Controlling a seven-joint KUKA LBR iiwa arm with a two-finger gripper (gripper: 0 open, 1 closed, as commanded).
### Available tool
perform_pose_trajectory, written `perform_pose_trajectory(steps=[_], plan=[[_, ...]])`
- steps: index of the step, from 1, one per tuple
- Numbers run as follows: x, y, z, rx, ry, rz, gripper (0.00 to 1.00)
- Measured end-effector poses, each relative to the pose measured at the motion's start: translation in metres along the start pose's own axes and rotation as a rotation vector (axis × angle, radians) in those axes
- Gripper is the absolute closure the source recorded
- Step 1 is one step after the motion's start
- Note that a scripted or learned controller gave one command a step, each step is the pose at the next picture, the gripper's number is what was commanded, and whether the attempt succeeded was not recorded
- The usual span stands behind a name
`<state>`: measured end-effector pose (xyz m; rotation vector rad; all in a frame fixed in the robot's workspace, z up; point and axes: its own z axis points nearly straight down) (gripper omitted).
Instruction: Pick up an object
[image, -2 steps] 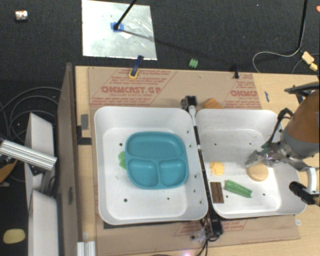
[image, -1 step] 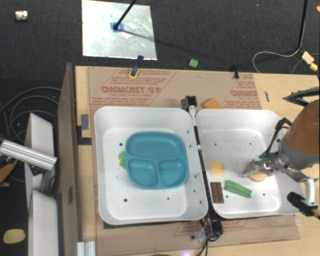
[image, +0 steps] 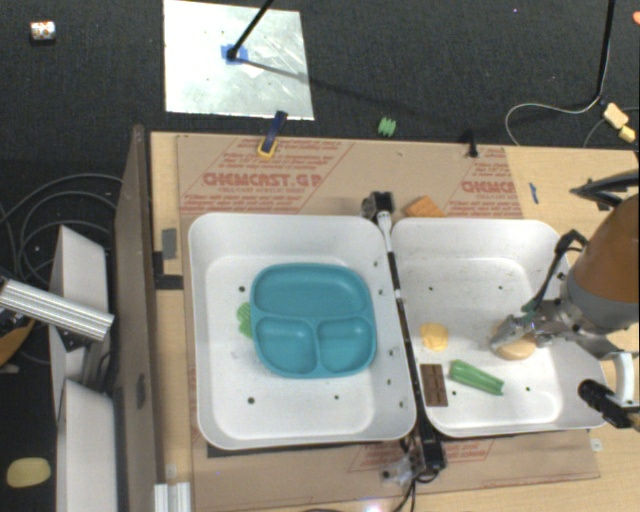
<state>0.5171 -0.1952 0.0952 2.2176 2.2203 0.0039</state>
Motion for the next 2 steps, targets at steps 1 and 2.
perform_pose_trajectory(steps=[1, 2], plan=[[0.099, 0.047, 0.011, -0.001, 0.001, -0.011, 1.0], [0.173, 0.075, -0.096, -0.01, 0.004, -0.012, 1.0]])
